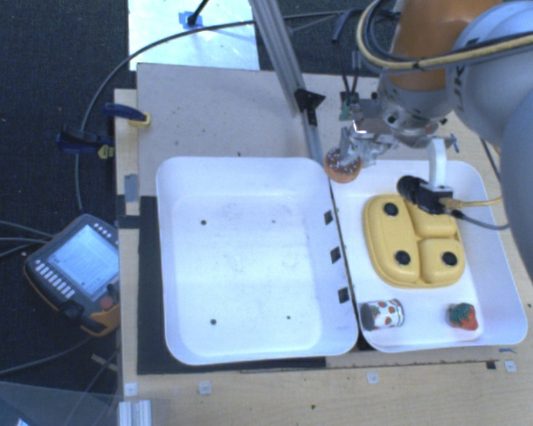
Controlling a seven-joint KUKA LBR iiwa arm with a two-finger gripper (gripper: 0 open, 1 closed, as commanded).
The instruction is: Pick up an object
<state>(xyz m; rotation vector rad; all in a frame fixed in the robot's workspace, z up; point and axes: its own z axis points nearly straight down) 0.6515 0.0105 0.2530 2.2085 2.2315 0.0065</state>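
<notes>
Gripper point(354, 147) sits low over the far left corner of the right shallow white bin point(508, 325), just at the divide with the left shallow white bin point(173, 264). Directly under its tip is a small round orange-brown object point(341, 166), touching or nearly touching the gripper. This is likely the pick target, since the arm is parked right over it. Jaws: cannot tell whether they are open or closed, because the tip is blurred and partly masked by the wrist. So it is not confirmed as a grasp.

The object lies against the bin's corner wall. That probably explains the slanted reach, as there is little room on the wall side.

Other candidates are all in the right bin:
- A large yellow moulded plastic piece with black dots point(400, 238) lies flat mid-bin. It is wide and probably hard for a two-finger grip.
- A small red-and-white labelled can point(382, 314) lies on its side at the near edge.
- A small red strawberry-like toy point(463, 316) is near the can, but the two are apart.

Judgement: this is the approach or grasp stage, and no lift is evident yet. The risk is that the object slips against the corner wall.
</notes>
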